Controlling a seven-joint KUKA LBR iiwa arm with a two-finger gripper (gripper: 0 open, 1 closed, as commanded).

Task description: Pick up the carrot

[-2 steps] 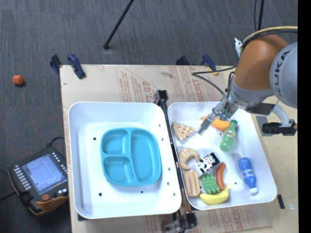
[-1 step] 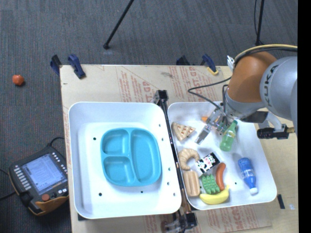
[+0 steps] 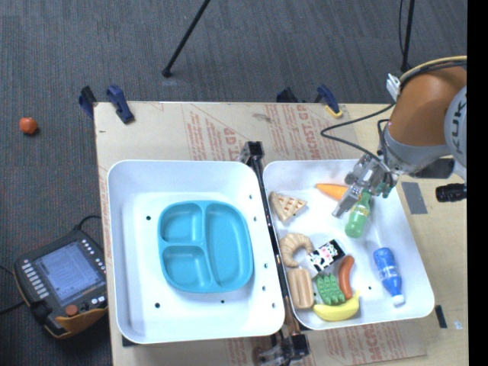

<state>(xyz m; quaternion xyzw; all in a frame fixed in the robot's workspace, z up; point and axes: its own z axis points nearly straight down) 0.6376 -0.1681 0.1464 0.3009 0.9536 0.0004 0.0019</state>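
Over the right bin point(image 3: 418, 259), near its upper right corner, the gripper point(image 3: 358, 198) hangs at a slant with its fingers point(image 3: 347, 203) pointing down and to the left. The fingers stand a little apart, and nothing is seen gripped between them; whether their tips touch the bin floor cannot be told. A green bottle point(image 3: 357, 218) lies just below the fingers, its upper end touching or partly hidden by the gripper.

One carrot point(image 3: 331, 191) lies on the bin floor just to the left of the fingers, its thick end toward them and its point toward the bin's middle; it lies close beside the fingertips, not between them.

The right bin holds one of each: a waffle wedge point(image 3: 287, 205), a croissant point(image 3: 294, 246), a small black-and-white carton point(image 3: 325, 255), a sausage point(image 3: 347, 274), a bread roll point(image 3: 300, 288), a green vegetable piece point(image 3: 329, 288), a banana point(image 3: 338, 309) and a blue bottle point(image 3: 387, 271).

The left bin point(image 3: 130, 197) holds one blue divided plate point(image 3: 205, 245) with three compartments. Two white bins stand side by side on the table point(image 3: 191, 124).
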